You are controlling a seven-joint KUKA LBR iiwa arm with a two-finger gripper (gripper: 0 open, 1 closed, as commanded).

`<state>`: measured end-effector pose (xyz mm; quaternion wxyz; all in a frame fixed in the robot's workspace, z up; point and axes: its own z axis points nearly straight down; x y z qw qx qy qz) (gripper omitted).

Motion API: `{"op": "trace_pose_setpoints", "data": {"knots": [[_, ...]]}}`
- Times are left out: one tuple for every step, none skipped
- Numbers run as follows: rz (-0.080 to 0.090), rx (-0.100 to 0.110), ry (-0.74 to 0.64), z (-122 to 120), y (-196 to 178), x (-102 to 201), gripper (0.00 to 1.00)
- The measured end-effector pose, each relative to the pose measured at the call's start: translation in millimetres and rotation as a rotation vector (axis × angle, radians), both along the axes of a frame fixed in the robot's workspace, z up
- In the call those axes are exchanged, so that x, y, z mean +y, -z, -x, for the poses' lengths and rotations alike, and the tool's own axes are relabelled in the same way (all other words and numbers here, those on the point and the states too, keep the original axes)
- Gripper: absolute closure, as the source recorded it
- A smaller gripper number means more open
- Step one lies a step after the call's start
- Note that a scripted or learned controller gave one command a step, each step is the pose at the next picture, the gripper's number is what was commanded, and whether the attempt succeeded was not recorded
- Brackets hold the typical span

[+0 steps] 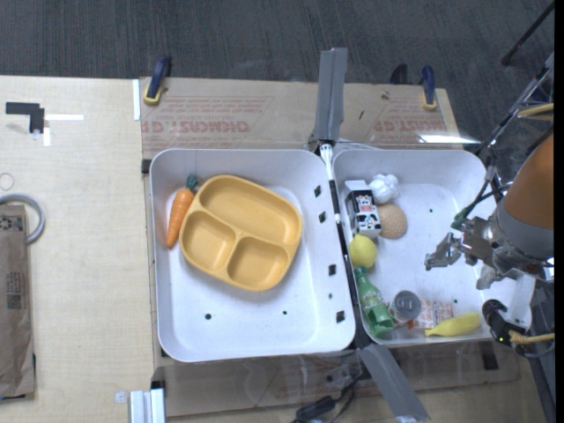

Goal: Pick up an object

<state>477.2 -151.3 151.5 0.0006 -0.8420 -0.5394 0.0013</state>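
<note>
- We see the end effector (pixel 458 252) hanging over the right side of the right bin (pixel 441 170); we cannot tell from this slanted view how it is set, and nothing shows in it.
- The pickable things lie along that bin's left wall: a lemon (pixel 363 250), a brown rounded piece (pixel 392 221), a small printed carton (pixel 363 211), a white lumpy toy (pixel 383 185), a green bottle (pixel 372 302), a round tin (pixel 406 304) and a yellow banana (pixel 455 326) near the front.
- We judge the lemon light, firm and a bit slick; a grip across its middle seems safest.
- The banana looks light and narrow, so we would take it across its width at mid-length.
- The bottle lies tight against the wall, which likely makes it awkward.
- The left bin (pixel 176 324) holds a yellow divided tray (pixel 240 232) with a carrot (pixel 179 213) just beside it.
- Red mirrored lettering runs on the cardboard (pixel 220 113) behind the bins on the tabletop (pixel 70 174); we cannot read it surely, nor the carton's print.
</note>
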Motion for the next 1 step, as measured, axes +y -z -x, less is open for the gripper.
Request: {"op": "trace_pose_setpoints", "data": {"knots": [[0.001,0.0,-0.101,-31.1,-130.4,-17.7,0.0]]}}
